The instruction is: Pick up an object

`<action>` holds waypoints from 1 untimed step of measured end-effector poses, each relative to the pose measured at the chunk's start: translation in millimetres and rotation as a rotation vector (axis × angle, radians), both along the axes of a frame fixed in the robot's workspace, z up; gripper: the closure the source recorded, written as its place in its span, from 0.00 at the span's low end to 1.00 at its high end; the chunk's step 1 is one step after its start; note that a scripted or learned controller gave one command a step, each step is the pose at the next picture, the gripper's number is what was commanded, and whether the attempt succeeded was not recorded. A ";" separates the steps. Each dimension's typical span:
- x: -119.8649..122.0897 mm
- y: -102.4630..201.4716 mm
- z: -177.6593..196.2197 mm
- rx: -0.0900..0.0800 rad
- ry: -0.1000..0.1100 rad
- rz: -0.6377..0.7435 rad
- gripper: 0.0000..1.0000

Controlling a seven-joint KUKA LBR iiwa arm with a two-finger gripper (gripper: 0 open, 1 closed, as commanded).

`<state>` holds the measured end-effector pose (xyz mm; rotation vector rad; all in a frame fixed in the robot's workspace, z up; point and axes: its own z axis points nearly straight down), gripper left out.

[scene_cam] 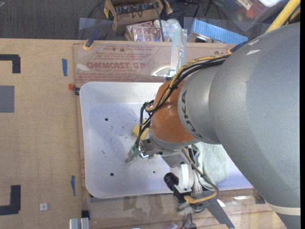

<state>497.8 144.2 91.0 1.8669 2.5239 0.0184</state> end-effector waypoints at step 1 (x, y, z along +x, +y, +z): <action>1.7 -0.9 10.9 0.001 -0.005 -0.004 1.00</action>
